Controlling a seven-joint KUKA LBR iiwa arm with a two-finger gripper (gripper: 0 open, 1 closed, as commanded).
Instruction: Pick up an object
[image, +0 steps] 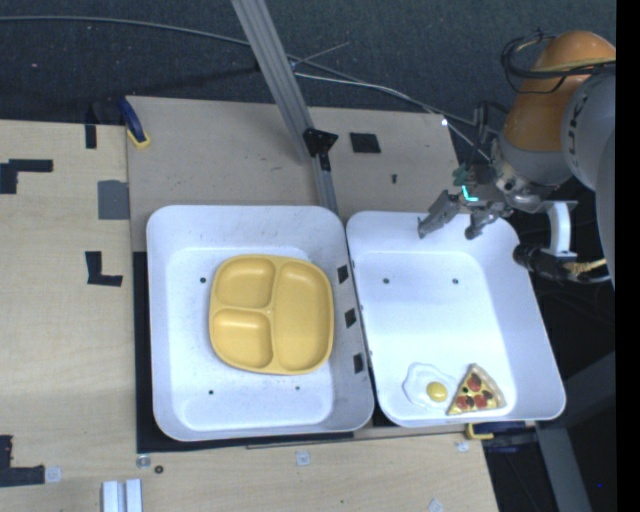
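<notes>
A toy fried egg (428, 386) and a toy pizza slice (476, 391) lie side by side in the near right corner of the right bin (450, 300). A yellow three-compartment plate (271, 313) rests in the middle of the left bin (180, 300). My gripper (452, 221) hangs over the far edge of the right bin, open, its two fingers spread with nothing between them. It is well away from the egg and the pizza slice.
A slanted metal post (290, 90) rises behind the gap between the bins. Cables run across the dark floor at the back. The arm's orange band (545, 95) and grey body sit at the upper right. Black tape marks dot the wooden bench (60, 300) on the left.
</notes>
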